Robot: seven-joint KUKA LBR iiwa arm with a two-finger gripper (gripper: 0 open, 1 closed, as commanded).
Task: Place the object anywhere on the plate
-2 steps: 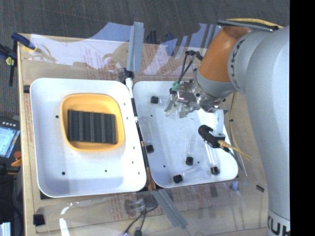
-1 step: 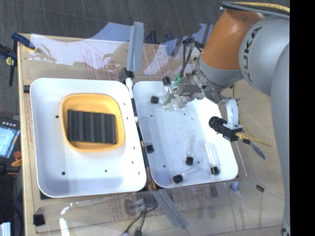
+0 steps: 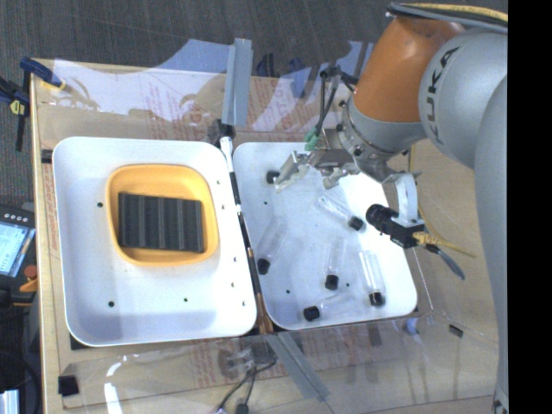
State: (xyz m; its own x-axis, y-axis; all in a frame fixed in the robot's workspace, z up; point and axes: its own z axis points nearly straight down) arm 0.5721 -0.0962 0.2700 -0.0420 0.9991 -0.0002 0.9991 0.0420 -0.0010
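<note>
Arm over right bin, vials below
Gripper (image 3: 321,164) at the bin's (image 3: 392,304) 12 o'clock, grip state unclear; nearest vial (image 3: 339,212) lies at its 5 o'clock; plate (image 3: 164,214) in left bin

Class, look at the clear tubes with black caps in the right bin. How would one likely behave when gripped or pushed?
A clear tube is round and lies flat, so a push would probably roll it. Its see-through wall looks smooth, so likely slippery between fingers. It looks thin and hollow, so probably light.

bins (image 3: 86,300): smooth white plastic, slight sheen | plate (image 3: 161,216): matt yellow rim, dark ribbed centre | tubes (image 3: 371,270): clear, glossy, black caps | arm (image 3: 457,84): smooth grey and orange shell | bench (image 3: 47,222): pale wood
</note>
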